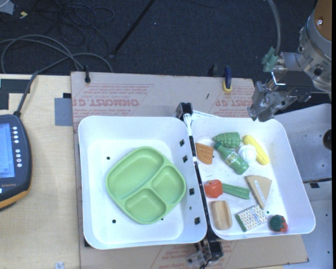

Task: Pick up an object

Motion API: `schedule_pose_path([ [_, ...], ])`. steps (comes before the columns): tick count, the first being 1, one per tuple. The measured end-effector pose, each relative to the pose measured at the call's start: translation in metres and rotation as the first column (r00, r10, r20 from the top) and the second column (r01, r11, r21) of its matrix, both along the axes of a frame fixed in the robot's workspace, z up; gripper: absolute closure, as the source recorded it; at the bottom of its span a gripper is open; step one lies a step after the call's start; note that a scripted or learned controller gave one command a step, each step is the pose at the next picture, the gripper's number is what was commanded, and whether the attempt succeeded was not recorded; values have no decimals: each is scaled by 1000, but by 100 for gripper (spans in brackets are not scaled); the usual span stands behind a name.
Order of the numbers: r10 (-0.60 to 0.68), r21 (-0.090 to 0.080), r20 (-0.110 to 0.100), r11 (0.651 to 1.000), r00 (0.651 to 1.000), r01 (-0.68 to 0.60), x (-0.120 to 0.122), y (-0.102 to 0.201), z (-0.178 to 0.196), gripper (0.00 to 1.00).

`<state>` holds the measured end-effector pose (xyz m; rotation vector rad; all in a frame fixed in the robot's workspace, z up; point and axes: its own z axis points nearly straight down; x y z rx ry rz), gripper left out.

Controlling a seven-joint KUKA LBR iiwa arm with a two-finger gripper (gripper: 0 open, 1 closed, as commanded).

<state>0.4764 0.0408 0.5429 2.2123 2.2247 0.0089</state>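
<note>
Right bin (302, 206), front edge: a dark green round piece with a red spot (278, 223) sits in the near right corner, next to it a checkered green and white block (251, 217), then a tan bread-looking piece (220, 214).
Right bin, middle: a tan wedge (259, 188), a green stick-shaped piece (236, 191) and a red tomato-ish thing (213, 188) touching the stick's left end.
Right bin, back: an orange and white slice (204, 152) by the divider, a bumpy green veggie (227, 140), a small green can (235, 160), a white round bit (247, 152) and a yellow corn-like piece (256, 148), all bunched close together.
Left bin (92, 206): a light green three-compartment plate (145, 185) lies flat in it, turned at an angle.
Gripper (261, 112): hangs over the far right corner of the right bin, just above its rim, well apart from every toy. Honestly can't tell if the fingers are spread or pressed, it's too dark there. Nothing visibly between them.
Left of bench: a handheld control pendant (5, 158) with a lit screen on the wood tabletop.
Far back: black cables (56, 43) on dark floor.
</note>
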Motion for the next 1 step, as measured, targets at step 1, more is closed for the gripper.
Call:
schedule_pose_path([
  [1, 2, -1, -11, 1000, 1000, -2, -1, 70, -6, 100],
])
